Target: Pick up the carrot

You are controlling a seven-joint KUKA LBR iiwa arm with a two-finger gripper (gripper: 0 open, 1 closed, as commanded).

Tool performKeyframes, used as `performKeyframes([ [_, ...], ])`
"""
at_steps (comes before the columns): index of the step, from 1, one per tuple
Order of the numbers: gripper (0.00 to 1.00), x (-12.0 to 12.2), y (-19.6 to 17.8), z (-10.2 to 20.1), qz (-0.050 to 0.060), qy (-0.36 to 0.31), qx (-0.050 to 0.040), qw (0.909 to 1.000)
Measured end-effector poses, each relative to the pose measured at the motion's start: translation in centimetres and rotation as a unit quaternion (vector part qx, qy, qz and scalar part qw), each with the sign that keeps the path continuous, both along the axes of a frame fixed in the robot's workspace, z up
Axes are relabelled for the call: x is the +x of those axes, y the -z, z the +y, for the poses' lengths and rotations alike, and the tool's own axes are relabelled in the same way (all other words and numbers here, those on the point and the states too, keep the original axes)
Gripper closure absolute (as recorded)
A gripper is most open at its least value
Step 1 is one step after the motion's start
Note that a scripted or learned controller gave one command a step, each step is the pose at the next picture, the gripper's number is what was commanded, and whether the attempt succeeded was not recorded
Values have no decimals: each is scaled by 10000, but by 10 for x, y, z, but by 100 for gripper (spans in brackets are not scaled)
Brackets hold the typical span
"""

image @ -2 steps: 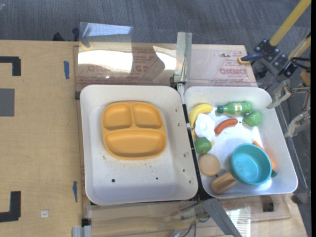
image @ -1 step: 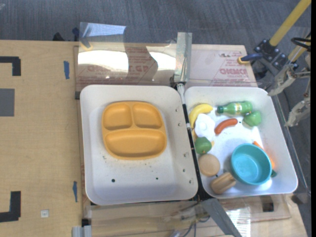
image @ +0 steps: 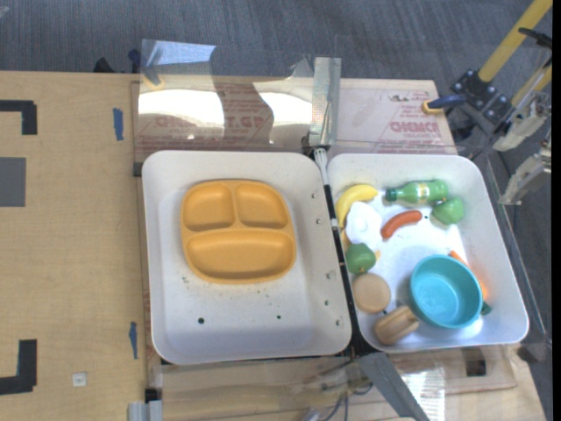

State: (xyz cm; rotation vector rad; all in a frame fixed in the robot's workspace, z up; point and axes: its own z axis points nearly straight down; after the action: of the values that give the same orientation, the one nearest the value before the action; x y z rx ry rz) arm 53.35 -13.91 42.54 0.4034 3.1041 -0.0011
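- Carrot (image: 470, 272): judged to be the slim orange piece in the right bin (image: 501, 235), right of middle and close to the bin's right wall. It touches, or lies just beside, the right rim of the blue bowl (image: 445, 293), which hides its lower edge.
- Long axis: slanted, running from far-left to near-right along the bowl's rim. A small green patch at its near end may be the leafy top; too small to be sure.
- Look: plain bright orange, narrow, smooth like a toy. Only a thin strip shows.
- Approach, as a judgement: the arm comes in from the right, so the carrot lies on the arm's side of the bin. The bowl on one side and the wall on the other leave little room, so closing across the short width looks tight.
- Jaws: I cannot tell their state.
- Possible mix-up: a curved red-orange piece (image: 401, 224), farther and to the left, is redder and reads more as a sausage or chilli.
- Other contents of the right bin: banana (image: 353, 199), green bottle (image: 417, 192), two brown round pieces near the front.
- Left bin (image: 166, 235): orange divided plate (image: 237, 231).
- Tabletop (image: 61, 235): brown board to the left.
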Motion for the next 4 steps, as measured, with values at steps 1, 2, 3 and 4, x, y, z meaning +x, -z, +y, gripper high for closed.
performKeyframes([
  [1,0,19,19,21,36,884,17,9961],
  [2,0,38,31,27,24,2525,29,9676],
  [3,0,42,44,48,45,4166,31,9091],
  [4,0,47,53,87,46,3430,30,9393],
])
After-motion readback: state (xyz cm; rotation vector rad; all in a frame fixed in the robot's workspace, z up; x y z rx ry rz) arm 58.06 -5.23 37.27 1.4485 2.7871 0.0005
